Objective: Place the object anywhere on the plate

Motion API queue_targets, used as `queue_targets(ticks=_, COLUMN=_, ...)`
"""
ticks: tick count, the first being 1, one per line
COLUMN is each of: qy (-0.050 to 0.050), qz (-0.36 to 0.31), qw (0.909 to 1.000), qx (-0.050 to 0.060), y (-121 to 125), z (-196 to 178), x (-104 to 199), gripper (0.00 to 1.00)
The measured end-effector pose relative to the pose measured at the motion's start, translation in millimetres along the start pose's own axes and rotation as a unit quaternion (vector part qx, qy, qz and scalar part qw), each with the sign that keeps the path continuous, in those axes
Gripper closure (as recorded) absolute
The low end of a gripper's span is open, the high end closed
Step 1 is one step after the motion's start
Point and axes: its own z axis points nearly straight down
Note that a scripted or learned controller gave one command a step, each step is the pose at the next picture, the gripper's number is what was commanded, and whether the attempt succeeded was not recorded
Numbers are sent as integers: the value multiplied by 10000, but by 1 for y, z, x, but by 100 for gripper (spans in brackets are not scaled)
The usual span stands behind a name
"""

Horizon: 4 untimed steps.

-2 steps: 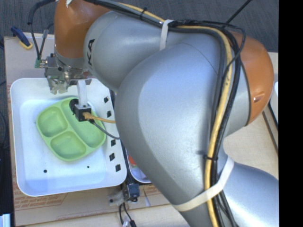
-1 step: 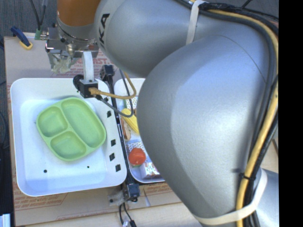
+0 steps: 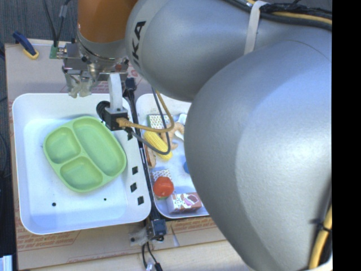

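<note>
Gripper [image 3: 79, 86] of mine hangs over the far edge of the left bin [image 3: 34, 213]; whether it is open or closed I cannot tell, and I see nothing in it. One green plate [image 3: 84, 154] with three compartments lies in that bin. I judge the pick is not yet done: next I must reach into the right bin [image 3: 169, 212], where lie one corn [image 3: 158, 140], one tomato [image 3: 163, 186], one packet [image 3: 185, 202].

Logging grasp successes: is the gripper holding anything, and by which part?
Nothing visible in the gripper, above the left bin's far edge; finger state unclear.
</note>
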Motion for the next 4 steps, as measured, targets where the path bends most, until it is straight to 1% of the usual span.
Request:
queue_targets(ticks=1, qy=-12, qz=-2, qw=10000, qx=15, y=-21, z=120, x=10, gripper=100)
queue_targets(ticks=2, qy=-10, qz=-2, qw=10000, qx=-10, y=33, z=86, x=-66, gripper=100)
queue_targets(ticks=3, qy=-6, qz=-3, qw=10000, qx=3, y=-27, z=97, x=-118, gripper=100)
queue_targets(ticks=4, qy=12, qz=-20, qw=10000, qx=-23, y=22, z=192, x=-100, gripper=100)
